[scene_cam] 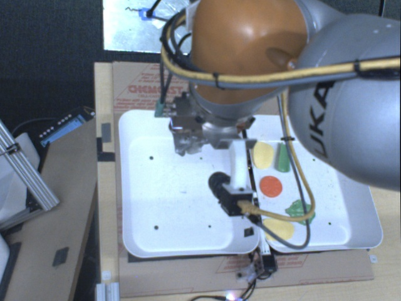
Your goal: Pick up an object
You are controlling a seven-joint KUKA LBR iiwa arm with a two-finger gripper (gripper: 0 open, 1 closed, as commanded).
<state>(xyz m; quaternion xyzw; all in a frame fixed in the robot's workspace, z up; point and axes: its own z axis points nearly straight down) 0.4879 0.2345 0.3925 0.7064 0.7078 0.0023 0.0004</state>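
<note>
Gripper (187,142) at left bin's (144,231) 12 o'clock, open/shut can't tell. Risk: grabs air, since red disc (270,185) is in right bin (351,227).

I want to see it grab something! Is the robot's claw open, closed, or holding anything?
Gripper: cannot be told; it hangs above the bin on the view's left.

Claw (186,144) over L bin (141,231).
</note>
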